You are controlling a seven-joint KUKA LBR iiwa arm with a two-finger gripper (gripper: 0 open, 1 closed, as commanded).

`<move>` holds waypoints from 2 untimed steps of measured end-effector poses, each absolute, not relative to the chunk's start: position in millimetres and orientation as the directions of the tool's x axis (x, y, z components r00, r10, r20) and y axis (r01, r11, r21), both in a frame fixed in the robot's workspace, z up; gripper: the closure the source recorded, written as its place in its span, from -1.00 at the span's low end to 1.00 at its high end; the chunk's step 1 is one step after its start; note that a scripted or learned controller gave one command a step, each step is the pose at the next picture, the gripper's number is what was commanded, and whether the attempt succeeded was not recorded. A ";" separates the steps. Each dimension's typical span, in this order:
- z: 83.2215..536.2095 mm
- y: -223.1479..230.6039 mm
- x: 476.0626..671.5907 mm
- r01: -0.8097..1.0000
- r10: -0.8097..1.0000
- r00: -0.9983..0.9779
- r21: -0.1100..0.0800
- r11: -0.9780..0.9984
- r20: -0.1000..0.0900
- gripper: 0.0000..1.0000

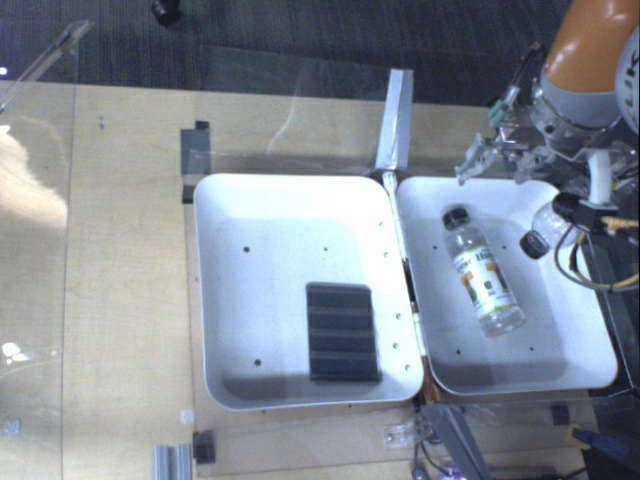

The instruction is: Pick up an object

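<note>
**Bottle lying loose, nothing held**

My fingers (497,156) hover over the right bin's (590,368) far rim; spread cannot be told. Clear plastic bottle (482,280) lies on its side mid-bin, cap toward far wall. Dark ribbed block (342,332) in left bin (225,268). Risk: round bottle may roll or squirt out of a pinch.

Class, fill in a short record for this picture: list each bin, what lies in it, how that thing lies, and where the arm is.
left bin: black ridged block, flat, near the front wall
right bin: clear bottle, on its side, dark cap toward the back
arm: at the right bin's back right corner
end effector: above the back rim, apart from the bottle
</note>
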State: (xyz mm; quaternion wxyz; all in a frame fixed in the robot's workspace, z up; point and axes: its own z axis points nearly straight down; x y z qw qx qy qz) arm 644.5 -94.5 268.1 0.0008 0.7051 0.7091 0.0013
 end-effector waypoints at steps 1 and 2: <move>87.9 -131.7 638.9 0.979 0.979 -0.204 0.010 0.204 -0.003 -1.00; 88.6 -127.9 607.3 0.979 0.979 -0.203 0.010 0.203 -0.003 -1.00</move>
